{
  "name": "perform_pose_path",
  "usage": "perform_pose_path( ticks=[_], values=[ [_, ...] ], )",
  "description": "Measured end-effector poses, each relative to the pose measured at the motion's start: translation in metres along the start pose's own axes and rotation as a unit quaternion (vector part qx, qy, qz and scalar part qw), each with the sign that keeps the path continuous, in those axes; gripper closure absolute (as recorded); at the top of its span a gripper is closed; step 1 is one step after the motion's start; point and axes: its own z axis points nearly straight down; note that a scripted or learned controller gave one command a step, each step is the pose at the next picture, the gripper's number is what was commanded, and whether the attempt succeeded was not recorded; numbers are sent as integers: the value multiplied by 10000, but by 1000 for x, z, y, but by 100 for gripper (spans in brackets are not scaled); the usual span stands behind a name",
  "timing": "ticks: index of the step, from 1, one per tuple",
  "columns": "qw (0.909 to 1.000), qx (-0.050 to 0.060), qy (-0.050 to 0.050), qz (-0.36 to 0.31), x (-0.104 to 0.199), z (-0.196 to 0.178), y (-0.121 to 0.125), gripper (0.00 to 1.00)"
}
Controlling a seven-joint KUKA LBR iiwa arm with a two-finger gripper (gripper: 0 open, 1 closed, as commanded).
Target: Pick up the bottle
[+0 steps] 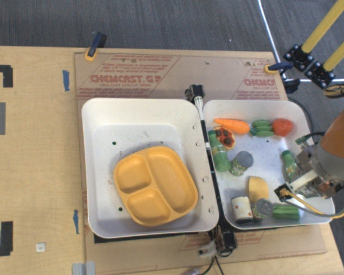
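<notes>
I find the bottle [220, 152] lying on its side in the right bin [269, 153], close along that bin's left wall. It is green plastic with a colourful label, and its long axis runs top to bottom in the frame. I can't make out which end is the neck. The hand [308, 166] hangs at the bin's right side, well apart from the bottle. I cannot tell whether it is spread or closed. A smooth orange carrot [232, 125] lies just above the bottle.
</notes>
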Motion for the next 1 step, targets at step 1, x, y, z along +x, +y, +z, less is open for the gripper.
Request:
perform_pose_path(
  ticks=[1],
  values=[
    [9975, 23, 23, -712, 27, 10, 35, 100]
  ],
)
